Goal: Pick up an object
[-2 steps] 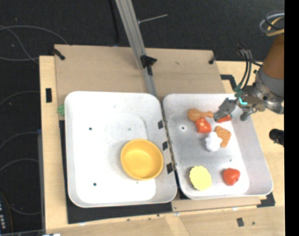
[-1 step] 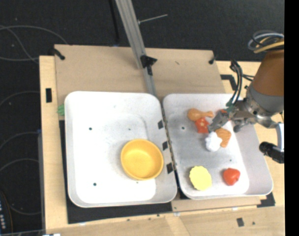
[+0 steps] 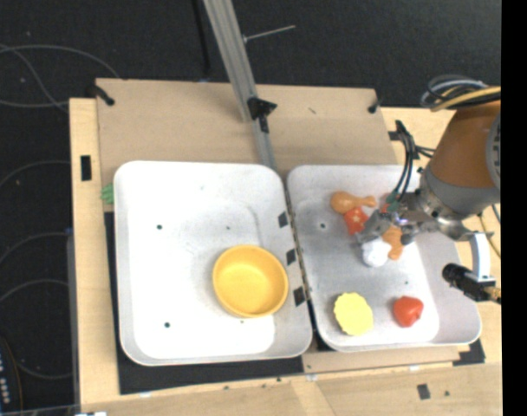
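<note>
Camera view: the grey arm with its orange band reaches in from the right over the right white bin (image 3: 437, 323). Its gripper (image 3: 392, 229) sits low among a cluster of small things: an orange pear-shaped toy (image 3: 346, 202), a small red piece (image 3: 355, 221) and a white rounded lump (image 3: 374, 254). Whether it grips anything, I cannot tell. A yellow scalloped disc (image 3: 353, 313) and a red rounded toy (image 3: 407, 310) lie nearer the front. A yellow plastic bowl (image 3: 250, 281) sits in the left white bin (image 3: 159, 198).

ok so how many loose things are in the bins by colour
yellow: 2, the bowl in the left bin and a flat yellow piece
orange: 1
red: 1
white: 1
total: 5; the cluster by the gripper may hide more
</note>
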`<action>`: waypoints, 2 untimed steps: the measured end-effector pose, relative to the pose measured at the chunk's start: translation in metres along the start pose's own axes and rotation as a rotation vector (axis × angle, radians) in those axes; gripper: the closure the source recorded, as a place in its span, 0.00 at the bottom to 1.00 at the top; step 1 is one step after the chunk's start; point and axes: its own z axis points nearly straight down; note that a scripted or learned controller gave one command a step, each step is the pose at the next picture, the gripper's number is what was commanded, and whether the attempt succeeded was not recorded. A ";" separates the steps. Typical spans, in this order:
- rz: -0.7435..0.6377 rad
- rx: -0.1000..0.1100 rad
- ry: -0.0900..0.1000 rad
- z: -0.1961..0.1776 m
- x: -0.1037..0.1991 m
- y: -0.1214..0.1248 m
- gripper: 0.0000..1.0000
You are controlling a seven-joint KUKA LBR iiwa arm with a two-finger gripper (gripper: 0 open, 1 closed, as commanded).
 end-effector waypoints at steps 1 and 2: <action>0.000 0.001 0.000 0.046 0.001 -0.008 0.00; 0.006 -0.007 0.001 0.032 0.000 -0.006 1.00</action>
